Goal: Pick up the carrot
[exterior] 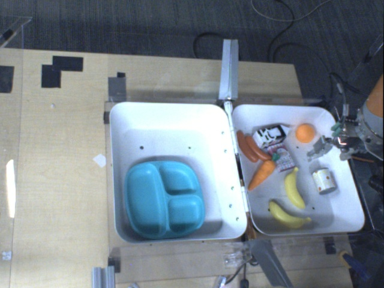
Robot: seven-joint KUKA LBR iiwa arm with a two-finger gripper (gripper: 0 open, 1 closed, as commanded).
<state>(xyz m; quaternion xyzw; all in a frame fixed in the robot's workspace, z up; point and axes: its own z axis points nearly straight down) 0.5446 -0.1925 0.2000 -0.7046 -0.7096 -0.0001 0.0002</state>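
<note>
The orange carrot lies tilted in the right bin, close to its left wall, with its thick end up by a small pink and green wrapper. My gripper hangs over the right bin's right side, well to the right of the carrot and apart from it. It sits just above a small silver can and to the right of an orange ball. Nothing is seen held in it.
A reddish sausage lies just above the carrot, beside a black and white packet. Two yellow bananas lie right of and below the carrot. The left bin holds a blue divided tray.
</note>
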